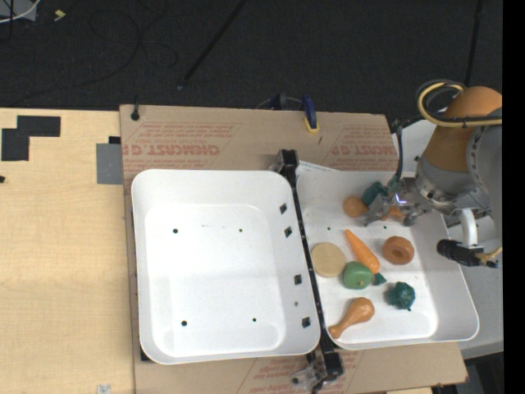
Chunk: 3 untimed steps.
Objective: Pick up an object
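End effector (392,206) low in the right bin (449,322), among the toy foods at its far side.

Whether its fingers are open or closed cannot be told, nor whether anything sits between them; an orange piece (354,207) and a dark green piece (374,193) lie just beside it. Nearer the camera rest a tan disc (328,259), a carrot (362,250), a brown ring (399,249), a green apple (357,276), a dark green lump (402,295) and an orange gourd (353,314). The left bin (156,220) sits alongside on the surface (57,261).
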Motion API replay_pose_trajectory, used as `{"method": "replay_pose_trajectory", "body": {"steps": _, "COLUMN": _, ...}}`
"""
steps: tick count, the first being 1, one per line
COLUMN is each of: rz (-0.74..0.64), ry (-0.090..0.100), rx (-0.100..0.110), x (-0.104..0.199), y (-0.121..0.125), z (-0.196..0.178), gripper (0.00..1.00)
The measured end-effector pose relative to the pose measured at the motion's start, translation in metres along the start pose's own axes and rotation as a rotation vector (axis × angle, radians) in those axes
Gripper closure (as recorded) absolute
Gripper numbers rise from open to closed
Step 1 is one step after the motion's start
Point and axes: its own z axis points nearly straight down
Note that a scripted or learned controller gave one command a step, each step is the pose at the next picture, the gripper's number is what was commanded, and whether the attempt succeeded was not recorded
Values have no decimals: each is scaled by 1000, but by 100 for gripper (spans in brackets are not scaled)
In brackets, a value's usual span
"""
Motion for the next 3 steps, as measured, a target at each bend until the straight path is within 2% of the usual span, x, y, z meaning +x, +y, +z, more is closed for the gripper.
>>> {"method": "replay_pose_trajectory", "body": {"steps": 1, "rz": 0, "ry": 0, "rx": -9, "x": 59, "y": 1, "z": 0, "gripper": 0}}
{"method": "replay_pose_trajectory", "body": {"steps": 2, "rz": 0, "ry": 0, "rx": -8, "x": 109, "y": 1, "z": 0, "gripper": 0}}
{"method": "replay_pose_trajectory", "body": {"steps": 3, "rz": 3, "ry": 1, "rx": 0, "x": 107, "y": -1, "z": -10, "gripper": 100}}
